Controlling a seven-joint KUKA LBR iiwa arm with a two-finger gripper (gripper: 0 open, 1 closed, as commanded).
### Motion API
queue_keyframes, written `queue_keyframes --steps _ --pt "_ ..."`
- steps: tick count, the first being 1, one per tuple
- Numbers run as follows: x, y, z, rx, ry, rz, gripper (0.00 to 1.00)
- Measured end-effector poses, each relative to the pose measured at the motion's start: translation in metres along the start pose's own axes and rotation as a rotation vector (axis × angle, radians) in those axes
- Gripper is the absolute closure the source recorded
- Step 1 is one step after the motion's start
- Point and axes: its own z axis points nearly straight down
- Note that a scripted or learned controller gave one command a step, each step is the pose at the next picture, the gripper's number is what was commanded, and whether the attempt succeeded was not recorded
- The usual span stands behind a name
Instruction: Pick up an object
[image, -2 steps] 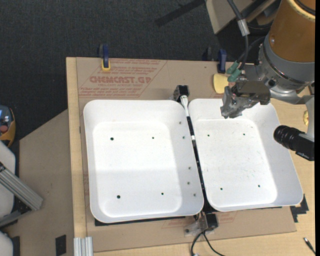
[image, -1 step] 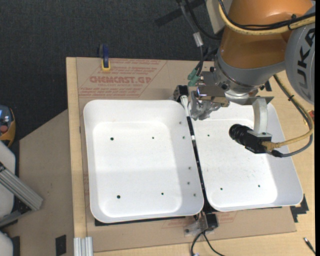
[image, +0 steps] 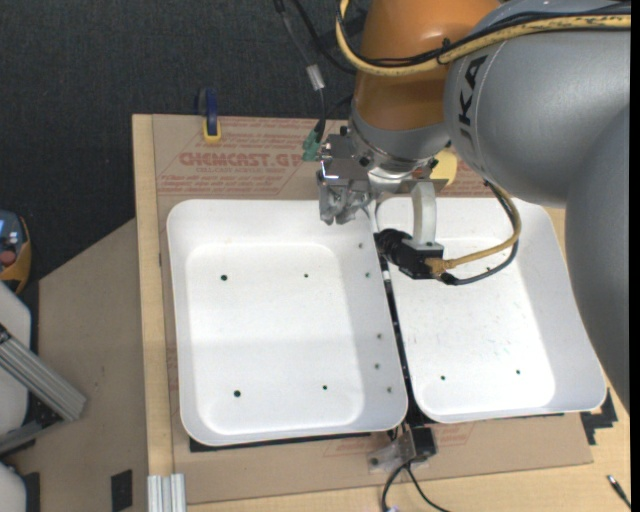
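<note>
We see two bins side by side on a board on the counter: the left bin touches the right bin. The gripper hangs over their shared rear edge.

Arm: grey casing, orange band above the wrist, black lettering; black and yellow cables are attached; metal gripper.
</note>
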Motion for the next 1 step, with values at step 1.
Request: queue_keyframes --steps 1 --pt "-0.0510 0.0052 -0.0481 -0.004 -0.003 0.007 1.00"
